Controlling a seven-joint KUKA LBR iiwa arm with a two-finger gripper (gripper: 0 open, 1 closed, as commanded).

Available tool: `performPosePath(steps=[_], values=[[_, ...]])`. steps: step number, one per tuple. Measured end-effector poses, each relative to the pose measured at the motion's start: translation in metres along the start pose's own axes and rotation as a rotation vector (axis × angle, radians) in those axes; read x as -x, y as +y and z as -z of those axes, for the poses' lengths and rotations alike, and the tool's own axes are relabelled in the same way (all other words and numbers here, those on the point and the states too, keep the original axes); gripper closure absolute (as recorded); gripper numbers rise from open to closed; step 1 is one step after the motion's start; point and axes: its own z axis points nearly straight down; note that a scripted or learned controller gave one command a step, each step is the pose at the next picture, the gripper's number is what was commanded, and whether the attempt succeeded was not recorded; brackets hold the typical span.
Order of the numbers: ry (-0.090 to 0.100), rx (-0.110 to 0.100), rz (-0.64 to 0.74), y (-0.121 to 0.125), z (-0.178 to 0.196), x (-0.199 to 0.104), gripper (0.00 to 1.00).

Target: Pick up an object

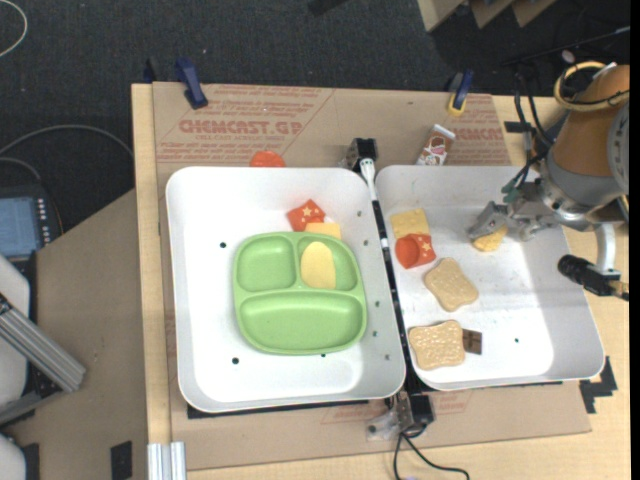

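arm: reaches in from the right, gripper (492, 230) low over the upper part of the right bin (560, 338)
fingers: spread to either side of a small yellow piece (488, 240); whether they pinch it, i cannot tell
target: the yellow piece lies on the bin floor, well apart from the red block (413, 251), the cracker (451, 284) and the toast (436, 344)
left bin (200, 268): holds a green tray (295, 313) with a yellow item (318, 264) in one compartment
risk: the piece is small and flat, so closing fingers may skid over it or nudge it away
cause: a descent stopping short of the bin floor, or an off-centre approach
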Motion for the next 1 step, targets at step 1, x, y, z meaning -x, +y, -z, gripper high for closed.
performPosePath(steps=[1], values=[[-0.002,0.006,0.004,0.003,0.0115,-0.0025,1.0]])
